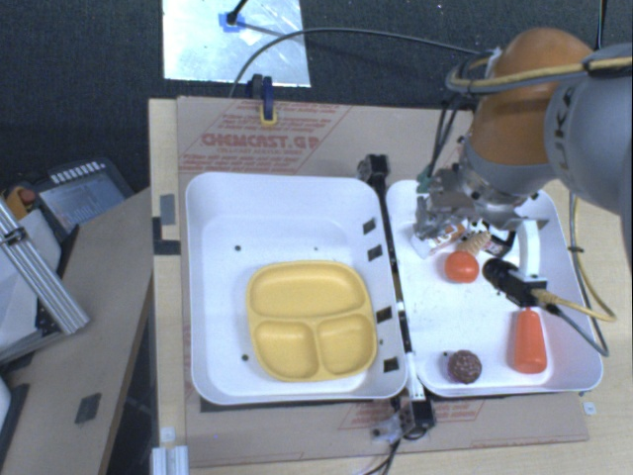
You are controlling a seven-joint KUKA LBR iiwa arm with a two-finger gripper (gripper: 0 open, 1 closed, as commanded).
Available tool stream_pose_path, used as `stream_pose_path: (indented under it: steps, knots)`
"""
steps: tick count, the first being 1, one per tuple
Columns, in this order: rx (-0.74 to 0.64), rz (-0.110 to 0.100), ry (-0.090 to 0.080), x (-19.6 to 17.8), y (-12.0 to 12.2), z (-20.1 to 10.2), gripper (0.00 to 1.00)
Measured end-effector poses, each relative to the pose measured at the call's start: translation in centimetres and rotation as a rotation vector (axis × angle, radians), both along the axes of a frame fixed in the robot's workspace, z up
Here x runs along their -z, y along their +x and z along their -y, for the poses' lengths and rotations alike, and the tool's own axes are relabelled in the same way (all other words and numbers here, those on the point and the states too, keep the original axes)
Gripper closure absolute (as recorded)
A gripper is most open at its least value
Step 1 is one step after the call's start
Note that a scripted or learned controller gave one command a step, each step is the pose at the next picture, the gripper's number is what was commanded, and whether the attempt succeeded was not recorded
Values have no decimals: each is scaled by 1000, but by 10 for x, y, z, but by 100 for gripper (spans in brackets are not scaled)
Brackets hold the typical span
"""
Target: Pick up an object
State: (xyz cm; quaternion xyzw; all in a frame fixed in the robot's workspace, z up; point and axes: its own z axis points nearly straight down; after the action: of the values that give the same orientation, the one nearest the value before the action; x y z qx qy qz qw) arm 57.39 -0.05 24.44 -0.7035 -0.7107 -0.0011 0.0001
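Claw (440,224) over right bin (485,315), grip unreadable.
Finds claw low, just behind orange ball (461,266); cannot tell whether spread or pressed together. Notes orange ball on bin floor. Records orange cylinder (528,340) right of it and nearer camera, brown ball (464,366) straight in front, yellow divided tray (312,320) well left, in left bin (227,265).

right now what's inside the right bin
The right bin holds a round orange-red fruit, an orange carrot and a brown bumpy ball. A tan ridged thing pokes out beside the tool; the arm covers the rest of it and the bin's far corner.
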Motion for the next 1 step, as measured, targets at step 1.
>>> stream_pose_path:
  steps: [1]
  knots:
    - [1,1,-1,5,9,-45,100]
